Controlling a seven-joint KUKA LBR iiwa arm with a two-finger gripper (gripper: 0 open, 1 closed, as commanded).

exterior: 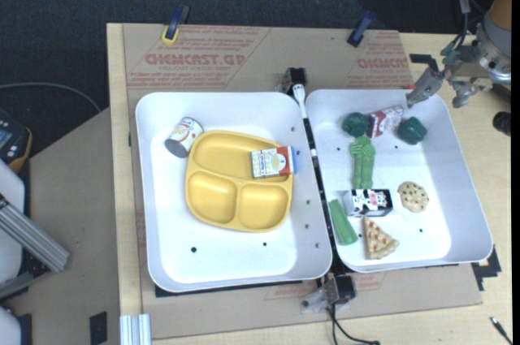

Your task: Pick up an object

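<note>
From the fixed camera above the surface: hovering at the upper right corner of the right shallow white plastic bin (463, 173), just outside its rim, the grey metal gripper (443, 84). Standing apart, the jaws, with nothing between them. Judging from this, not yet starting the grasp; all of the picking still to do.

Lying nearest to the gripper, and so the likely candidate, the dark green dumbbell-shaped toy with a red and white wrapper at its middle (383, 125). Below it, resting flat, the light green knobbly rubber bone (361, 160), the round tan biscuit with dark chips (413, 196), the small black and white carton (370, 202), the green smooth stick (343, 222) and the triangular pizza slice toy (378, 239).

Sitting in the left white bin (162, 254), the glossy yellow three-part plastic tray (227, 197), carrying a small printed carton (270, 162); just beside the tray, tipped on its side, a small metal can (183, 135).
</note>
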